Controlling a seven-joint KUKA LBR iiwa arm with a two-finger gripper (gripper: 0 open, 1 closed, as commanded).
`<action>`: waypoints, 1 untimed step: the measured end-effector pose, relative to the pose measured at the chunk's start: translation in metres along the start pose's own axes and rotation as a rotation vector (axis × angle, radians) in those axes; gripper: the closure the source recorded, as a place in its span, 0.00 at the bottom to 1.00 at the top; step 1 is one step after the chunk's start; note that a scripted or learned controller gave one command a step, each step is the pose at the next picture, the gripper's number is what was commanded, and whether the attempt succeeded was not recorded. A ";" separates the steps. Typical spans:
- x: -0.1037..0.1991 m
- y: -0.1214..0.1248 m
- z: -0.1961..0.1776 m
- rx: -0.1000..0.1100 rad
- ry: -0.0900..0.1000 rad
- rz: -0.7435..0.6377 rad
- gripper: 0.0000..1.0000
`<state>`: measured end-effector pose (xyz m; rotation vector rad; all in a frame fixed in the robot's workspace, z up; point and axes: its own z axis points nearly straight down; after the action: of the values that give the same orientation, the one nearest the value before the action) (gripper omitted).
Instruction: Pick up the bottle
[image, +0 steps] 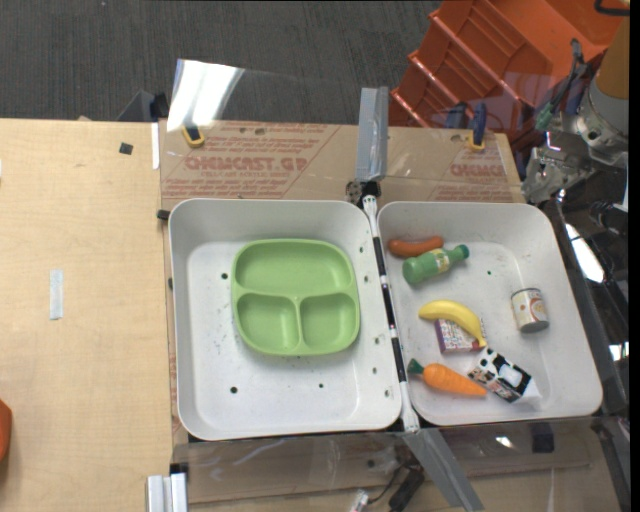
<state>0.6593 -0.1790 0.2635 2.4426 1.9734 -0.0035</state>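
My arm sits at the upper right, clear of both bins; my claw (548, 165) is a dark cluster above the right bin's far corner, and I cannot tell its state.

The bottle (434, 263), green with a yellow label, lies on its side in the far part of the right bin (570, 300), cap toward the right. A hot dog (415, 244) lies just behind it, nearly touching. A banana (452, 318) rests mid-bin, against a purple box (460, 340). A small can (529, 309) stands apart on the right. A carrot (452, 379) and a black-and-white carton (503, 378) lie near the front wall.

The left bin (200, 380) holds a green divided plate (296, 296).
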 end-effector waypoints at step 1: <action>0.057 -0.038 -0.095 0.001 -0.001 0.152 1.00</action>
<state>0.6345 -0.1150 0.3580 2.5859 1.7825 -0.0053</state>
